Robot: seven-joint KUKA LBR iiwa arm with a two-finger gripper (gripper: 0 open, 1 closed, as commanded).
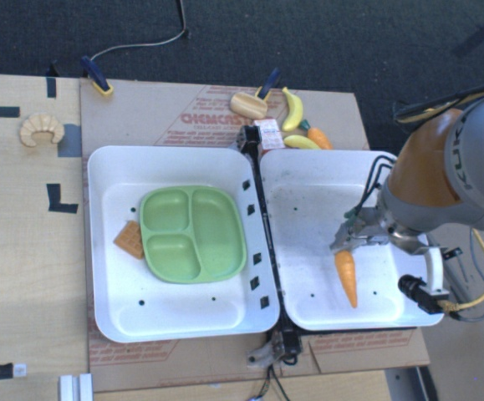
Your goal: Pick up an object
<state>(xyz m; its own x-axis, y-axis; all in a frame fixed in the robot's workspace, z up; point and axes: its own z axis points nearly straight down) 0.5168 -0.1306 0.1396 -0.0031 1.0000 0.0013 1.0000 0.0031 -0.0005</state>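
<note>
A: Where is the carrot (347,278)?

B: It lies in the right bin (308,307), lower right of the frame, its point toward the bottom edge and its broad end up beside the gripper (352,234).

A: Does the gripper hold it?

B: The view does not settle that. The gripper sits just above the carrot's top, and whether the fingers are open or closed cannot be told.

A: And the left bin (108,224)?

B: It carries a green divided plate (193,232), with a tan cracker (129,240) tucked at the plate's left edge.

A: Anything on the worktop (24,249)?

B: A croissant (42,129) at upper left, and bananas (294,115) above the bins.
</note>
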